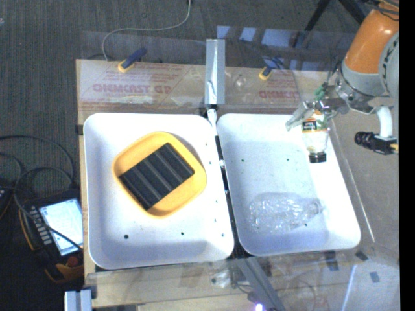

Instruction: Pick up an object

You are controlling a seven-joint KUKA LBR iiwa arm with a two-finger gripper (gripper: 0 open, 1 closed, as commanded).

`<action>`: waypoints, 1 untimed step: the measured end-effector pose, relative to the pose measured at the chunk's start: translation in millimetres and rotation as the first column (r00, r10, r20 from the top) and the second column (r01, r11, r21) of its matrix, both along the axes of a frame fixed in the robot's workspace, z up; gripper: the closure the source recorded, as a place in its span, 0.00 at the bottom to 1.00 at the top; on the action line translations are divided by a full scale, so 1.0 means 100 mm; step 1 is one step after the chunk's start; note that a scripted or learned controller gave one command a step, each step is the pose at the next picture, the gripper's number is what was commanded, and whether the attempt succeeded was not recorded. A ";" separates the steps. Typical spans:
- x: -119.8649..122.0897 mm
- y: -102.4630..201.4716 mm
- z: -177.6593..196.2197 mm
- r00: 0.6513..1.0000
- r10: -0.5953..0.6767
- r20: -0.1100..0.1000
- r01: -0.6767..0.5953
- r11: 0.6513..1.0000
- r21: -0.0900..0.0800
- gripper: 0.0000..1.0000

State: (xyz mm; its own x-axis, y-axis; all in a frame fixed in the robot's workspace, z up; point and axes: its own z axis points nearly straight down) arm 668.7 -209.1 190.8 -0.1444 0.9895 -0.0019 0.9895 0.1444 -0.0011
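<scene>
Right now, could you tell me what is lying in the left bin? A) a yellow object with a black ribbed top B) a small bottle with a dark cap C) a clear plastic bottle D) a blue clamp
A: the yellow object with a black ribbed top lies in the left bin, while the clear plastic bottle lies in the right bin.
</scene>
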 end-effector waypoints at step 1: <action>0.00 0.20 -0.03 0.988 -0.155 -0.002 0.155 0.988 0.002 1.00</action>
State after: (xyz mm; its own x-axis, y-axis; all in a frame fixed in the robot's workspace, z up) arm 668.3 -189.6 187.8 0.0109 0.9999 -0.0002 0.9999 -0.0109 -0.0026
